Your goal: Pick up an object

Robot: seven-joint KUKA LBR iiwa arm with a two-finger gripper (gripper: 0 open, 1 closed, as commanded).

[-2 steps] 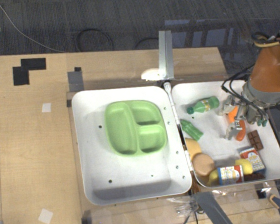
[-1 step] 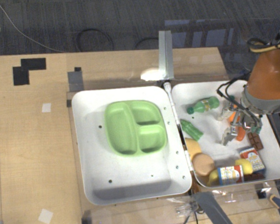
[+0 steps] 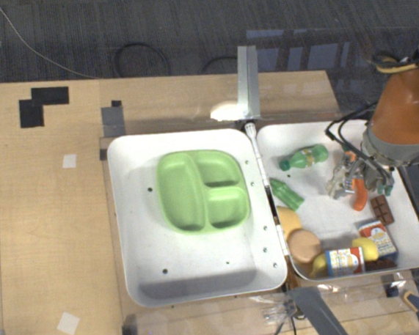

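Orange, and low over the right bin (image 3: 418,250), was how the arm's wrist band showed, with the gripper (image 3: 355,178) down among the bin's contents. An orange carrot-like piece (image 3: 359,199) lay just beneath the gripper, touching or nearly so; whether the pincer was spread or closed could not be told, since cables and metal parts blurred together there. Nothing was seen lifted, so the pick looked unfinished: closing and raising were judged as left. Elsewhere relative to the gripper, a green bottle (image 3: 304,158) lay up and leftward, a brown bar (image 3: 381,209) just below-right, and a green divided tray (image 3: 201,189) sat well leftward in the left bin (image 3: 138,229).
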